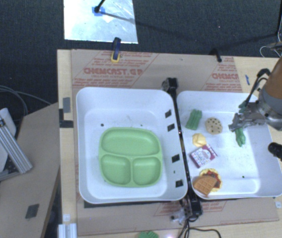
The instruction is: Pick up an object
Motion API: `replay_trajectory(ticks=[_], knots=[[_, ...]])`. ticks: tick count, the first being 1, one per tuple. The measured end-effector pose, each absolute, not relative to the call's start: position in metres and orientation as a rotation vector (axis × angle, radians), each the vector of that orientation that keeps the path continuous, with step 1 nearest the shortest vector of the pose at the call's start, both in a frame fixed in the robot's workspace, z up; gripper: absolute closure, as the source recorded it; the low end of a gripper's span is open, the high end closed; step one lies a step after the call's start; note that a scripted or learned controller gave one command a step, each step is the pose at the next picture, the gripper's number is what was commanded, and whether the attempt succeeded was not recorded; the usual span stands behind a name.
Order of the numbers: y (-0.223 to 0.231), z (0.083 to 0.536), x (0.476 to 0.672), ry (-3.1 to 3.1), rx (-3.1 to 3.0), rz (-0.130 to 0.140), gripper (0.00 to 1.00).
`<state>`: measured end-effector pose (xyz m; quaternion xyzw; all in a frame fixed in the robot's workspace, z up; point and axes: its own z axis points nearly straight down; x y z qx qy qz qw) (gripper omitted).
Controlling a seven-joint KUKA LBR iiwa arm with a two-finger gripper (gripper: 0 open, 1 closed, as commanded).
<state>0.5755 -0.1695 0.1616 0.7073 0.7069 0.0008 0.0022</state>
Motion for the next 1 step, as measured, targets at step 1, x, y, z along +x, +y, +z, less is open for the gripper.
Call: replay_trajectory(ticks=[1], knots=[[-0.0975,0.1844,0.6448,2.230,2.202,0.009,1.00]])
